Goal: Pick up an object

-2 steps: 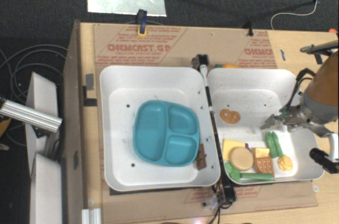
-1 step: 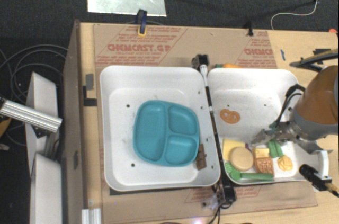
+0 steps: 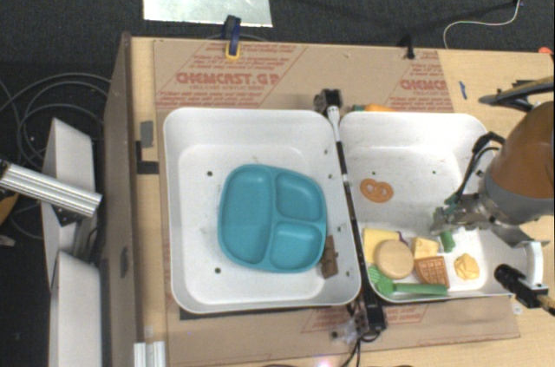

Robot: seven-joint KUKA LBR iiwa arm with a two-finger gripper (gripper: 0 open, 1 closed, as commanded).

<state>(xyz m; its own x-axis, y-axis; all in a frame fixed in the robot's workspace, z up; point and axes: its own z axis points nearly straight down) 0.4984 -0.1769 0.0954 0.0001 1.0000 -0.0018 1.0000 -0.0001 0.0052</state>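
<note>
A slanted overhead view shows a surface [image 3: 217, 66] covered with brown cardboard, carrying two shallow white bins side by side.

The left bin [image 3: 186, 183] holds a teal divided plate [image 3: 271, 218] with three compartments, lying flat near the middle of the bin. A small brown object [image 3: 329, 257] rests against the bin's right wall near its front right corner; what it is cannot be made out.

The right bin [image 3: 408, 140] holds a cluster of toy food pieces along its front edge: a pale yellow wedge [image 3: 375, 241], a round tan bun [image 3: 395, 259] touching it, a waffle-patterned brown piece [image 3: 432, 271], a small yellow block [image 3: 425, 248] just behind that, and a yellow lumpy piece [image 3: 466, 267] toward the front right corner. A green strip [image 3: 416, 290] lies along the front wall beneath them. A pretzel-shaped brown piece [image 3: 376, 191] sits apart from the cluster, near the left wall at the bin's middle. An orange item [image 3: 377, 108] peeks over the back edge by the back left corner.

The robot arm [image 3: 525, 174], with an orange band and grey wrist, reaches in from the right edge of the bin. Its claw [image 3: 447, 231] hangs low over the right side of the bin, just behind the yellow block and waffle piece. How far the claw is open cannot be told, and no object is seen in its grip.
</note>
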